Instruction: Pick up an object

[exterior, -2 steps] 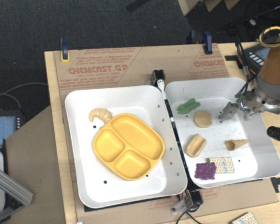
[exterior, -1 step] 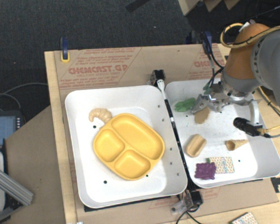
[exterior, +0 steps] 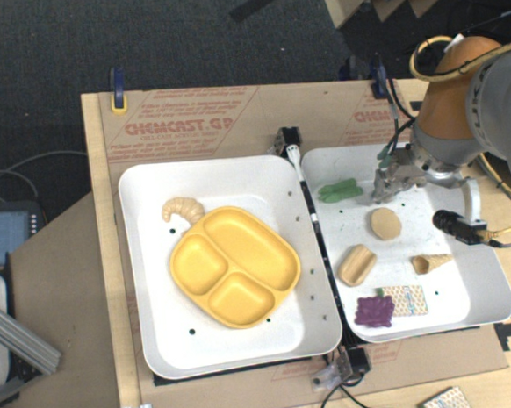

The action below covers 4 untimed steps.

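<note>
Reaching in from the right, the arm [exterior: 472, 102] is seen over the far part of the right bin [exterior: 488, 299], orange band above the wrist. The jaws are low over the far middle of that bin, at about the gripper [exterior: 389, 182]; whether they are wide or narrow cannot be told, since the fingers are lost in dark metal. Nothing is seen between them.

Right bin contents:
- green piece [exterior: 339, 189], far left, just left of the gripper, apart from it.
- round tan piece [exterior: 385, 224], just near of the gripper, not clearly touched.
- tan block [exterior: 356, 264], near-left of the round piece, tilted.
- small cone [exterior: 431, 263], right of the block, lying on its side.
- purple piece [exterior: 375, 310], near edge, touching a patterned card [exterior: 407, 300] on its right.
- black cylinder [exterior: 456, 225], right side, apparently part of the arm's cabling; cannot be told for sure.

Left bin [exterior: 147, 278]: a yellow tray [exterior: 233, 266] with three compartments is set in the middle, turned at an angle. A pale croissant-like piece [exterior: 182, 209] is touching its far-left rim.

Both bins are set side by side on a brown board [exterior: 188, 125] on the tabletop, with a blue clamp [exterior: 119, 89] at the far-left corner.
</note>
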Each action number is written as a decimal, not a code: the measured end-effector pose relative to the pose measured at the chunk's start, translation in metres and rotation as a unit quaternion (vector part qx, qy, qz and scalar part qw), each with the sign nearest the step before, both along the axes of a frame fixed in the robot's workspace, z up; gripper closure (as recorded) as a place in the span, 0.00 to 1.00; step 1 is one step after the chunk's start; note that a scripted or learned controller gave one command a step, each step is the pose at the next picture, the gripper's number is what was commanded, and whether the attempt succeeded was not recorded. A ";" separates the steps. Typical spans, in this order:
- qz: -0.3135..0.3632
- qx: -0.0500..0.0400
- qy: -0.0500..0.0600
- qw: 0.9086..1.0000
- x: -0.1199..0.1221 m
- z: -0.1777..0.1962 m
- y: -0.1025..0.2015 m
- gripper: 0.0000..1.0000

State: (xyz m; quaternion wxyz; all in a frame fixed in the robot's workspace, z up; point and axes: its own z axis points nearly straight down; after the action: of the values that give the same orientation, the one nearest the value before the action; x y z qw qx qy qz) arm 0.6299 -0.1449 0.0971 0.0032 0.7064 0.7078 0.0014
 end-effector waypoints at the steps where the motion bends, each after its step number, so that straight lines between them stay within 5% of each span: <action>1: 0.000 0.000 0.001 1.000 0.000 -0.001 0.000 0.00; 2: 0.000 0.003 0.006 1.000 -0.036 -0.013 0.033 0.00; 3: -0.001 0.001 0.003 1.000 -0.034 -0.002 0.031 1.00; 4: -0.001 0.001 0.004 1.000 -0.034 -0.003 0.031 0.00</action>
State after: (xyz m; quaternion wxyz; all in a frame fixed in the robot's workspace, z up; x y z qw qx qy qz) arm 0.5957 -0.1136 0.0945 -0.0002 0.7071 0.7071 -0.0001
